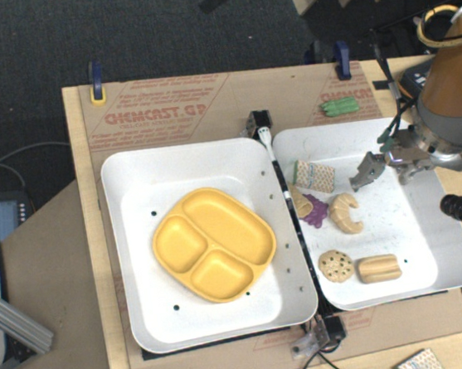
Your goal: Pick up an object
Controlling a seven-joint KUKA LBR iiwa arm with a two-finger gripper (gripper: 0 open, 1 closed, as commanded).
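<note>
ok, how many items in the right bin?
5: patterned packet top left, purple piece below it, croissant centre, cookie and bread roll at the front. More may hide under the arm.

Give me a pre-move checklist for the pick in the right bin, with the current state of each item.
1. End effector is over the right bin, where the pickable items lie: ok.
2. Nothing seen between its fingers: ok.
3. Finger opening wide enough for a grasp: cannot tell, the tips are too small and dark to read.
4. Nearest target, the croissant, lies apart from the bin walls: ok.
5. Croissant free of neighbours: not ok, the purple piece sits close on its left.
6. Alternative targets with room around them: ok, the cookie and bread roll lie near the front of the bin, slightly apart.
</note>
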